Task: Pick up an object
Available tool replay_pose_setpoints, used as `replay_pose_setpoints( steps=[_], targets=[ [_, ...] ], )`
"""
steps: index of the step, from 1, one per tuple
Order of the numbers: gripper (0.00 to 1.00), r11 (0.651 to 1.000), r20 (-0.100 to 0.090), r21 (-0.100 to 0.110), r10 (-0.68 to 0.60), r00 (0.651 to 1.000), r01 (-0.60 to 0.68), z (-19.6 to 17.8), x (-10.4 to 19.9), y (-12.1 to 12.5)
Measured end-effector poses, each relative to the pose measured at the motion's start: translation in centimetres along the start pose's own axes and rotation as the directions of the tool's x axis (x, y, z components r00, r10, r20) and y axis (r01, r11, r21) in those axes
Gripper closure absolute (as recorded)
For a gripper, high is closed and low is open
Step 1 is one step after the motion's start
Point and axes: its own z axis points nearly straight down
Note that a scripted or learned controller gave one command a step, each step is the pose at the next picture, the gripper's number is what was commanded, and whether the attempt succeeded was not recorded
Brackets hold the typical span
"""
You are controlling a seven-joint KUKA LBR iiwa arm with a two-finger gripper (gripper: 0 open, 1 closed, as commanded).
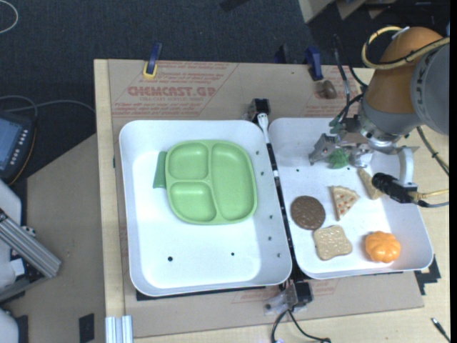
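Observation:
My gripper point(338, 153) hangs over the far part of the right bin point(300, 138), and its fingers look spread apart. A small green object point(337, 160) shows in the gap between them, low against the bin floor; I cannot tell whether either finger touches it. Nearer the front of the same bin lie a round brown cookie point(308, 211), a triangular toast slice point(344, 200), a square piece of bread point(333, 241) and an orange pepper-like toy point(382, 246). A small tan piece point(368, 183) lies just under the wrist.
The left bin point(143, 213) holds a green divided plate point(211, 181). A black cable and connector point(389, 186) trail from the arm across the right bin's right side. Clamps sit along the bench's far edge.

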Motion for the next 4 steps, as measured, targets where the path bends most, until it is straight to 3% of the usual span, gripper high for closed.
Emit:
replay_pose_setpoints(
  steps=[1,2,4],
  targets=[
    [0.0,1.0,0.0,0.001,0.0,1.0,0.0,4.9,0.1,-0.1],
    [1.0,1.0,0.001,-0.007,0.001,1.0,-0.001,3.5,0.0,0.1],
    [1.0,1.0,0.003,-0.012,0.0,1.0,0.0,-6.0,-1.2,0.1]
  ],
)
